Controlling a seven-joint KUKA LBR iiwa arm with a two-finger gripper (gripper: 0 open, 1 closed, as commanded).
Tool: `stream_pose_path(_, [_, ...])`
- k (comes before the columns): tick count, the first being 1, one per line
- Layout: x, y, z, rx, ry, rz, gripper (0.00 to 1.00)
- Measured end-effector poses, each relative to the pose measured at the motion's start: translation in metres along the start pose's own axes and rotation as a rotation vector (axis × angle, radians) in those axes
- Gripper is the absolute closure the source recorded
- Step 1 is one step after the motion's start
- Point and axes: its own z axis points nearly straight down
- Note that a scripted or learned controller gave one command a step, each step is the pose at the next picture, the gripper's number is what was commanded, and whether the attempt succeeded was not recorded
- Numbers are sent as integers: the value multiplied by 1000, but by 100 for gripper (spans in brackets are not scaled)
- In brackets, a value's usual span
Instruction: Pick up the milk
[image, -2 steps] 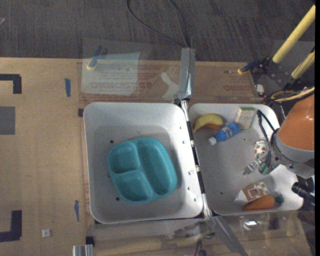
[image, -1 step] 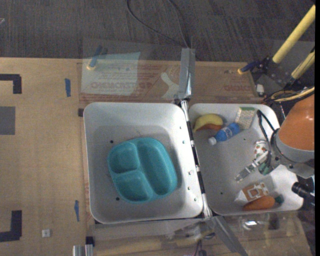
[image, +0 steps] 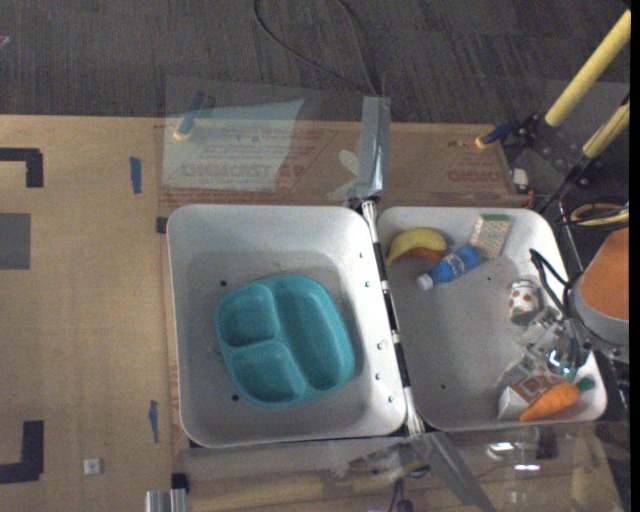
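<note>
Metal claw (image: 556, 347) hangs low at the right bin's (image: 455, 395) right side; I cannot tell its state. Just below it lies the small white-and-brown milk carton (image: 527, 388), touching an orange carrot (image: 551, 401). Left bin (image: 200, 250) holds a teal divided tray (image: 285, 339).

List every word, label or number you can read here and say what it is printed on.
None can be read for certain.
Clear sheet above the left bin: a red line of print, mirrored and too blurred to read.
Cardboard above the right bin: red print, too blurred.
Small box in the right bin's far corner: printed face, too small.
Milk carton under the hand: markings unreadable.
</note>
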Motion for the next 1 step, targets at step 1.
stream_pose_path(1, [-2, -1, -11, -3, -5, 5, 100])
